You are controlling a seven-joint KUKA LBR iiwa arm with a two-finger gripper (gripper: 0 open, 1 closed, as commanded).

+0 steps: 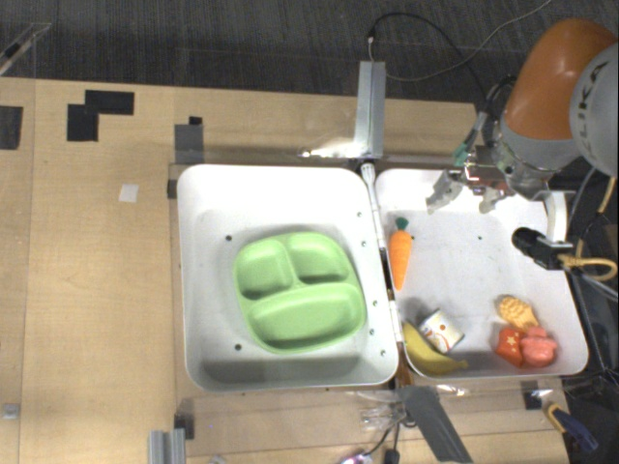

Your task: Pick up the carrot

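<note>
In the camera view, you had the arm [566,85] reaching in from the right, with the pincer [468,191] positioned over the far part of the right bin [484,249]. Its two fingers [443,192] were spread apart and pointed down, with nothing between them. The carrot [399,253] lay on the floor of the right bin, just beside the bin's left wall, with its green top toward the far side and its orange tip toward the near side. The pincer was near the carrot but apart from it, up and to the right in the view. At the near edge of the same bin you had a banana [430,352] with a small white can [441,330] touching it. In the near right corner lay a yellow-brown toy food piece [517,310] and, just beside it, a red and pink one [527,346]. The left bin [208,211] held a green divided plate [300,290] with three compartments, resting flat near the bin's middle. Both bins sat side by side on the wooden bench [87,288], their inner walls touching.
</note>
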